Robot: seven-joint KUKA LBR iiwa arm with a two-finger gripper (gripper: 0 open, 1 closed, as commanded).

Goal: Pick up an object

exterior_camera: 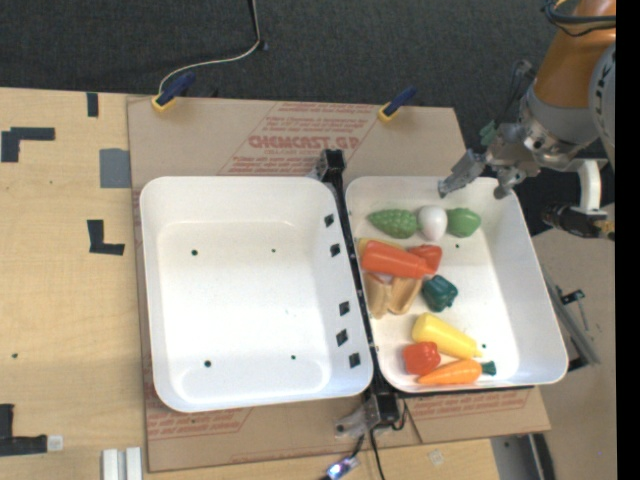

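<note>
**Gripper poised over the far edge of the right bin**

Here the gripper (478,173) hangs at the far edge of the right bin (520,258), its fingers spread apart with nothing between them. One finger points down and left toward the toys, the other sits nearer the bin's far right corner. The arm (572,63) comes in from the right, its orange band above the wrist, so the tool is angled inward. I judge this a stance before a descent, not a grasp.

Nearest the gripper, along the bin's far edge, lies a row of three: a green pod (392,222), a white ball (432,221) touching it, and a green lump (463,221) just beside the ball. These are probably the easiest picks, being close and on the top layer.

Toward the bin's middle an orange carrot (393,260) lies across a red piece (428,256), with a tan piece (392,293) and a dark green piece (439,292) just beyond. At the near edge sit a yellow piece (445,336), a red pepper (421,357) and a second carrot (455,372), all touching. Such crowding could make the fingers catch a neighbour.

The left bin (245,288) holds no toys, presumably kept as the drop side.
</note>
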